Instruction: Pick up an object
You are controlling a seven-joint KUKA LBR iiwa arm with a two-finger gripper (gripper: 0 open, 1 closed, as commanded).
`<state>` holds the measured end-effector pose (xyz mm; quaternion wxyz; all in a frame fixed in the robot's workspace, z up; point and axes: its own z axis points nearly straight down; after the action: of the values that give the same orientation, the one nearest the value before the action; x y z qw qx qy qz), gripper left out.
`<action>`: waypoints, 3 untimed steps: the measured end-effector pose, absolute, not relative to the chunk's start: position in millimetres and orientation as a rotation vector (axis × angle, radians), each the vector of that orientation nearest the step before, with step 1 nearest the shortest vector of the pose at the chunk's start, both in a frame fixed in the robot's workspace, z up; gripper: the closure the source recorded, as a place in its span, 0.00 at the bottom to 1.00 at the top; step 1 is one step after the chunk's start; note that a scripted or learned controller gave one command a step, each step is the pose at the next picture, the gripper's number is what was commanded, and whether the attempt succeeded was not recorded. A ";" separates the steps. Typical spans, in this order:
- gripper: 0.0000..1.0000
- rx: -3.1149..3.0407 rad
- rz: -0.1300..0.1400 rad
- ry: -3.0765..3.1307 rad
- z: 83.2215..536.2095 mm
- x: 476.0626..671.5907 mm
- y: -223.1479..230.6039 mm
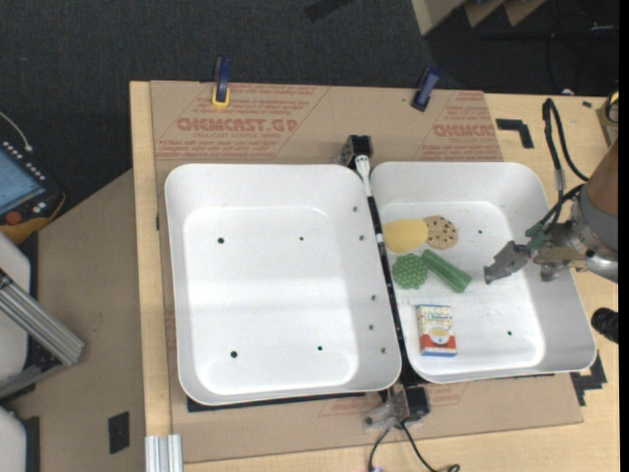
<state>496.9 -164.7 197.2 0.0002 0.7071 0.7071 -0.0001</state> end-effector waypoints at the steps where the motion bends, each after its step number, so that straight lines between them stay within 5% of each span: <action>1: 0.00 2.221 -0.002 2.232 105.8 528.4 -116.0; 2: 1.00 2.221 0.001 2.219 121.1 528.3 -119.9; 3: 1.00 2.209 0.009 2.226 188.7 567.5 -48.7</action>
<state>567.5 -48.7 188.7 0.0030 0.7043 0.7098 0.0030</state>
